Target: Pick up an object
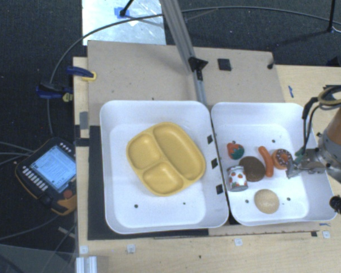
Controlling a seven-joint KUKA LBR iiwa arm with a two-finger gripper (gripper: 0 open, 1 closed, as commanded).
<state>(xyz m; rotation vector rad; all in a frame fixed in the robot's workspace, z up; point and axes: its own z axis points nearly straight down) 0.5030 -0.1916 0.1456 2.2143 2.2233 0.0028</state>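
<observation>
The right bin (256, 121) holds several small items. A red and green tomato-like piece (235, 149) lies at its left, with a dark brown round lump (252, 168) and an orange sausage (265, 160) beside it. A round sprinkled donut (282, 158) sits furthest right. A small white can (237, 178) and a beige bun (266, 201) lie nearer the front. My gripper (298, 167) hangs low in the right bin, just right of the donut and apart from it. The grey arm (335, 147) comes in from the right.
The left bin (116, 209) carries a yellow three-compartment plate (166, 158). A grey pole (182, 33) slants across the back of the bench. A handheld controller (48, 175) and cables lie on the floor at left.
</observation>
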